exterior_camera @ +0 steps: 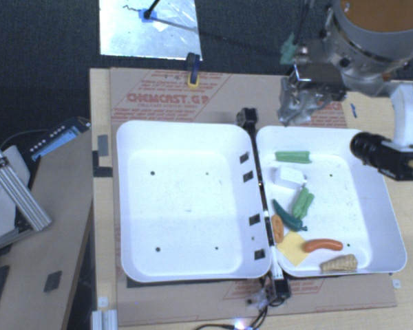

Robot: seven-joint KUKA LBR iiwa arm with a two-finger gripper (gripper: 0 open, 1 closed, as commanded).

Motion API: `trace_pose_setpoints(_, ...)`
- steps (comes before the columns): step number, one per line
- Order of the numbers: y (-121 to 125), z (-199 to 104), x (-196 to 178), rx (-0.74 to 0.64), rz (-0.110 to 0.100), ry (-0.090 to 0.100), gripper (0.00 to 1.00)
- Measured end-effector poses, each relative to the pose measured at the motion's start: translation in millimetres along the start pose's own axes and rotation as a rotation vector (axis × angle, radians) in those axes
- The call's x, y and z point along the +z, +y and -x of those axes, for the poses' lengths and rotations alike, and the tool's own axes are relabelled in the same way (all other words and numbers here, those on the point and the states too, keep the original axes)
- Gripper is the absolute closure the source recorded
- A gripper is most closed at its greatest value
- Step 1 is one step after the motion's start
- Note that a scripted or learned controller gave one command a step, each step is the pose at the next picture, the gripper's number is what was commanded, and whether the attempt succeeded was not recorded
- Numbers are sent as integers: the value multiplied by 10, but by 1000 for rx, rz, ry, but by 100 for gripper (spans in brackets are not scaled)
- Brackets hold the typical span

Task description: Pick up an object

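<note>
My gripper hangs above the far rim of the right bin, over the cardboard just beyond it, with nothing visibly between its fingers. In the right bin lie a green pepper near the far wall, a white block, a green bean pod, a dark teal piece, an orange slice, a yellow cheese wedge, a red-orange sausage and a tan cone at the near wall.
The left bin sits beside the right one, joined by a black clipped divider. A black cylinder juts over the right bin's far right corner. A yellow clamp stands on the cardboard behind.
</note>
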State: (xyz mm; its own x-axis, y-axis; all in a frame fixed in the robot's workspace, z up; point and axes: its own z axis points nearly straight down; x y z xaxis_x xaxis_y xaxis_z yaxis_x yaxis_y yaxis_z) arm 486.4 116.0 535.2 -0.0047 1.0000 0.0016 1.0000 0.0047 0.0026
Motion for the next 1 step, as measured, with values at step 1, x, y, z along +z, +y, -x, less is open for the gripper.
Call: trace_pose_setpoints(1, 0, -35, 0, 0, 0, 0, 100)
